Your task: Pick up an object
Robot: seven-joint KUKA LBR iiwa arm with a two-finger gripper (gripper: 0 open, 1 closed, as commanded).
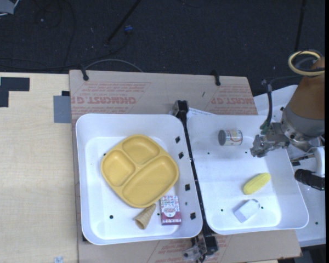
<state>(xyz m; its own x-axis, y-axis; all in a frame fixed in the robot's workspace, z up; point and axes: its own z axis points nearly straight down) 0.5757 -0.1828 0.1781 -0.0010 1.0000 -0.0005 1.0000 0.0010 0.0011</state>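
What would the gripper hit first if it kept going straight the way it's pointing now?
Probably the small silver can lying in the right white bin, left of the gripper; depth is unclear, so it might pass above.

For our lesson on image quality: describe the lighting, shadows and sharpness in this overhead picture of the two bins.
Camera view: even, soft light; the yellow plate and corn cast only faint shadows; the white bins look bright, nearly washed out; the floor above is dark; the gripper is slightly soft, its details hard to read.

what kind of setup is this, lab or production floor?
Most likely a robotics lab test bench, not production. Two shallow white bins sit on cardboard, holding toy-like items such as a yellow divided plate and a corn cob. Loose cables trail over dark carpet behind the bench.
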